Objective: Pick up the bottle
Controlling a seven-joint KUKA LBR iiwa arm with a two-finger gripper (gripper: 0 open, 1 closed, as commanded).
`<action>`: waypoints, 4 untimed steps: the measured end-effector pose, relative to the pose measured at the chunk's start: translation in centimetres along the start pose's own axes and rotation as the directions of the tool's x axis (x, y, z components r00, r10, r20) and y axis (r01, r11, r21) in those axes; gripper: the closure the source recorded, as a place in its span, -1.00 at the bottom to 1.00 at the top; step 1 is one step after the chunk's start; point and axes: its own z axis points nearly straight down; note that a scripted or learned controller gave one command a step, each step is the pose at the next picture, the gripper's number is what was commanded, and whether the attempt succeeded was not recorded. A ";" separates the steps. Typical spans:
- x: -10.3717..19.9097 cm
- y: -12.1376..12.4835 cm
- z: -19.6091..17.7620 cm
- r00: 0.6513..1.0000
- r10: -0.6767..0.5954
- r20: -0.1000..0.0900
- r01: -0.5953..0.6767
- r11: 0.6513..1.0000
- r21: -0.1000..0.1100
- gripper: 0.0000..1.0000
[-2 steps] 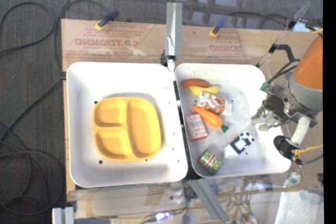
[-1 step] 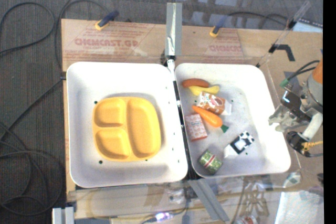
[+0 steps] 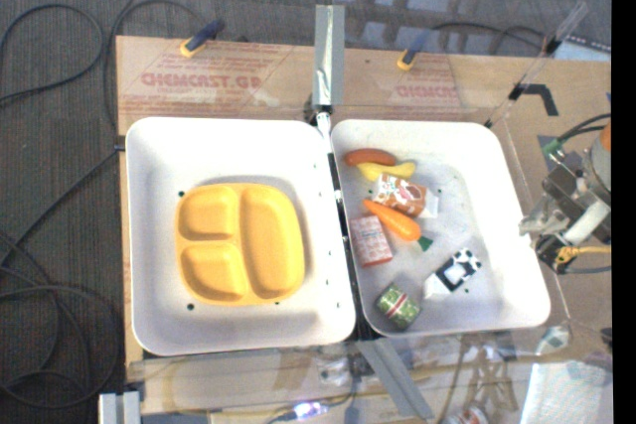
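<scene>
A small white bottle [image 3: 453,274] with a black-and-white label lies on its side in the right bin [image 3: 502,174], toward the front right. My gripper [image 3: 553,231] hangs at the right edge of the view, just outside that bin's right rim. It is to the right of the bottle and slightly farther back, well apart from it, with nothing seen in its grasp.
Also in the right bin are a red sausage [image 3: 370,157], a yellow banana [image 3: 386,171], a snack packet [image 3: 407,197], an orange carrot [image 3: 394,220], a pink box [image 3: 371,240] and a green can [image 3: 398,306]. A yellow divided tray [image 3: 240,241] sits in the left bin [image 3: 149,164].
</scene>
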 end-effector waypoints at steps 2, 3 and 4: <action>-0.6 0.7 -0.6 0.957 0.291 0.000 -0.291 0.957 0.000 1.00; -0.7 0.7 2.6 0.903 0.430 0.002 -0.430 0.903 -0.001 1.00; -0.6 0.7 3.1 0.904 0.427 0.001 -0.427 0.904 -0.001 1.00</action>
